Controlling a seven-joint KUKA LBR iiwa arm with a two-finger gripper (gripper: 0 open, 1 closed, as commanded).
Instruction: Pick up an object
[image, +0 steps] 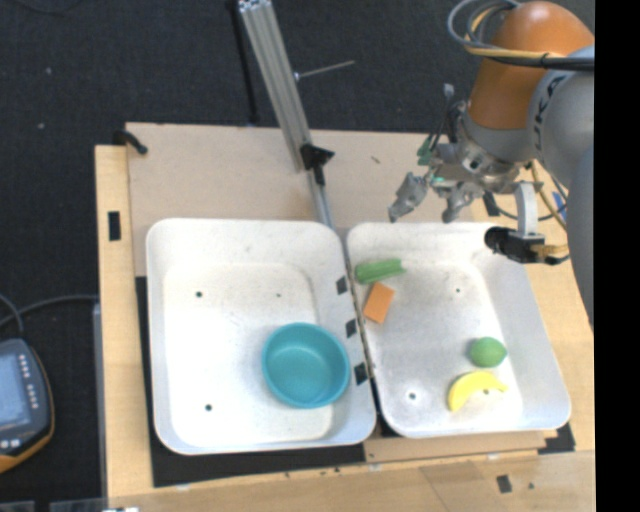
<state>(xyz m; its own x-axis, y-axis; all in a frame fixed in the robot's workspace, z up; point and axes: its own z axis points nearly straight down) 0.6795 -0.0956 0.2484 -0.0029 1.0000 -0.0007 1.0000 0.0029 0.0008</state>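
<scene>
The gripper (432, 203) is seen above the right bin's (520, 300) far edge, fingers spread wide, nothing held.

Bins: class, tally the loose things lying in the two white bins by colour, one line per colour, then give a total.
Green: 2, a long piece and a round one
Orange: 1, a block
Yellow: 1, a banana
Blue: 1, a bowl
Total: 5

Grey arm with orange band reaching in from right, pincer (432, 201) pointing down, fingers spread apart, holding nothing
</scene>
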